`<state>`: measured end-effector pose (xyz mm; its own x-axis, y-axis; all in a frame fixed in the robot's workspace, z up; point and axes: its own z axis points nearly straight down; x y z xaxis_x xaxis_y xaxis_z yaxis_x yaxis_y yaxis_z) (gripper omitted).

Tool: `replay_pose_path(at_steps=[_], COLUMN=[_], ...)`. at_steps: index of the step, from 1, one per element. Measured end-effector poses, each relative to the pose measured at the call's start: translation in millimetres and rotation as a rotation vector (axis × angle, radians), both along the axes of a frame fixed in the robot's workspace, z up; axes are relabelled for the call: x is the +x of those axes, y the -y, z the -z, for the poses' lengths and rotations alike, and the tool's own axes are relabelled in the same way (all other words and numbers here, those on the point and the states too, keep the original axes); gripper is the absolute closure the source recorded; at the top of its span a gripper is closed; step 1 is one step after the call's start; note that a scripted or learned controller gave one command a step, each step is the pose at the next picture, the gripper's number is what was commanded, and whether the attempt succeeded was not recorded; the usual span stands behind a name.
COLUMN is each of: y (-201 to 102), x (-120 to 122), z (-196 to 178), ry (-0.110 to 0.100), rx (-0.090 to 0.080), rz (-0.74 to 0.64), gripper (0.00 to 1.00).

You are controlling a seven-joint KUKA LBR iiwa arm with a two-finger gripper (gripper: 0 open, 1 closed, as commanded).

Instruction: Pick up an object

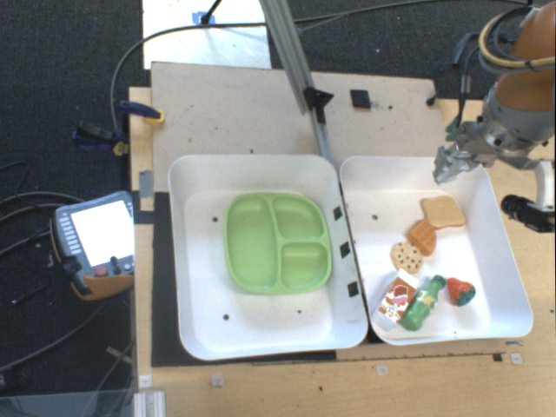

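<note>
My gripper point(446, 168) hangs over the back edge of the right bin point(495, 233), a short way above and left of a slice of toast point(443, 210). Nothing shows between its fingertips. Further forward in that bin lie a small waffle point(422, 236), a round cracker point(406, 256), a red and white carton point(396, 300), a green bottle point(421, 304) and a strawberry point(460, 292). The carton and bottle lie side by side, touching.
The left bin point(195, 233) holds a green divided plate point(278, 242). A metal pole point(291, 42) slants across the bench behind the bins. A teach pendant point(94, 241) lies off the bench at the left. Cables run at the back right.
</note>
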<state>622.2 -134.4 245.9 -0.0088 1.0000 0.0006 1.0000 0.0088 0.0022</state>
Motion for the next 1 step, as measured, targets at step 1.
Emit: replay_pose_path(at_steps=[1], y=[-42.5], x=[-18.1], z=[-3.7], ry=[-0.001], rx=[0.001], rz=[0.000], gripper=[1.00])
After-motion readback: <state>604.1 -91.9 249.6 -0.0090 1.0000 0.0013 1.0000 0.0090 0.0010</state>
